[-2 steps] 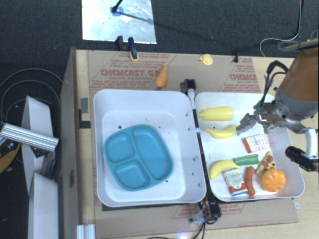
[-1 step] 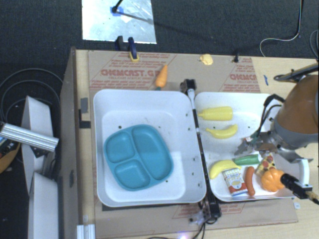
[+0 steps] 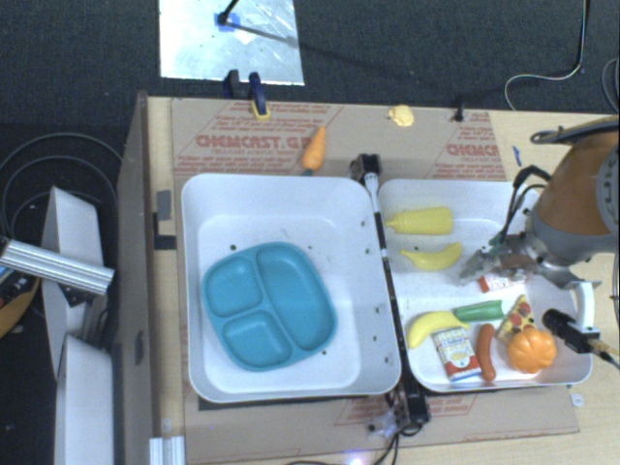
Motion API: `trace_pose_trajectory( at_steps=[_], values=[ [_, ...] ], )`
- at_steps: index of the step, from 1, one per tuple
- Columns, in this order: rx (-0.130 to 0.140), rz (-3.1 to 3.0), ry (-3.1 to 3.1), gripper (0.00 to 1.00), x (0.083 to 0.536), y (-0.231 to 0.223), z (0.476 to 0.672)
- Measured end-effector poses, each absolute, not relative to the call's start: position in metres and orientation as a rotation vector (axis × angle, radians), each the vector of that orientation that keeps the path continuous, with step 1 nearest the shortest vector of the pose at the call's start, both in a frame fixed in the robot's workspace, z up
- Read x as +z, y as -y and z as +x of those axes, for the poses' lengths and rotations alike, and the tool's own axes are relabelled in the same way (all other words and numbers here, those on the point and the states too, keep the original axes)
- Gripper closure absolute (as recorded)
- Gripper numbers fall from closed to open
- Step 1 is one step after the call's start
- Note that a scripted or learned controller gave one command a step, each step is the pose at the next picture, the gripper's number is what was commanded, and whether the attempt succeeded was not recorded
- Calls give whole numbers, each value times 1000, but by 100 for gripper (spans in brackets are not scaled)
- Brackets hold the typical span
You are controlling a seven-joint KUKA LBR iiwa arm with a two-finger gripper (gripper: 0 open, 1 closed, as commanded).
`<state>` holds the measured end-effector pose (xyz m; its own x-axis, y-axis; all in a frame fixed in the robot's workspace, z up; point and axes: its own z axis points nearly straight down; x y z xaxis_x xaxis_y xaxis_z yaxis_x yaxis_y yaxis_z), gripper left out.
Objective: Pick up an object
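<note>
— Grey metal, that is the gripper; it hangs low over the right bin, reaching in from the right side. How far are its fingers apart?

— I cannot tell. The tip is small and blurred, and a small white and red packet lies just under it. I cannot tell if it touches the packet.

— What lies near the packet?

— A green pepper is just below the packet. A small banana is to the left of the packet, and a long yellow corn-like piece is above the banana. A second banana, a small carton, a red sausage and an orange pumpkin lie further below the packet, near the front wall.

— And the left bin?

— It holds a blue tray with three sections.
</note>
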<state>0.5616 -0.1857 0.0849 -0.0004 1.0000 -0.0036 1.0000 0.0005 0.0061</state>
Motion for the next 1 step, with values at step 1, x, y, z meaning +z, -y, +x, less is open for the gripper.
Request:
trace_pose_trajectory(
  at_steps=[1],
  values=[
    [5, 2216, -2214, 0, 88, 148, 500]
  ],
)
